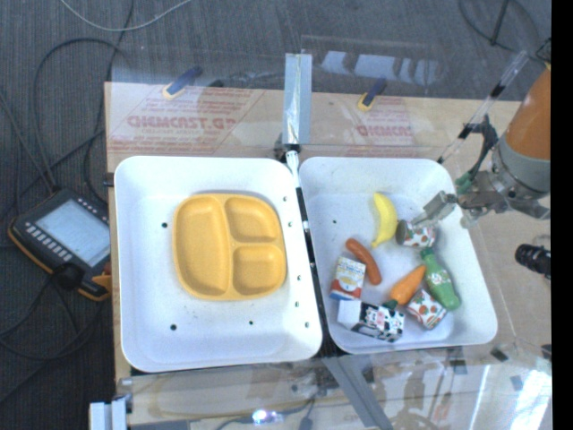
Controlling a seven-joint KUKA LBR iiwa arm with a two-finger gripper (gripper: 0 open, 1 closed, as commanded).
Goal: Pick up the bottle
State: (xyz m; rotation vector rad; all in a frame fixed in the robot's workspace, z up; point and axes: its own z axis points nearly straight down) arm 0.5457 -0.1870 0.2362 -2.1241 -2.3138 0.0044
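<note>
A small green bottle (440,280) lies on its side in the right bin (340,182), near that bin's right wall, between an orange carrot (406,285) and a red-and-white carton (427,310). My gripper (440,207) hangs over the bin's upper right part, up and slightly left of the bottle. Just below its tip sits a small grey and red can-like item (417,235). I see nothing held in the gripper.
The right bin also holds a yellow banana (385,217), a red sausage (363,260), a small white carton (348,278) and a black-and-white cow-pattern box (377,319). A yellow divided plate (231,245) lies in the left bin (143,285). A handheld pendant (63,236) lies left of the bench.
</note>
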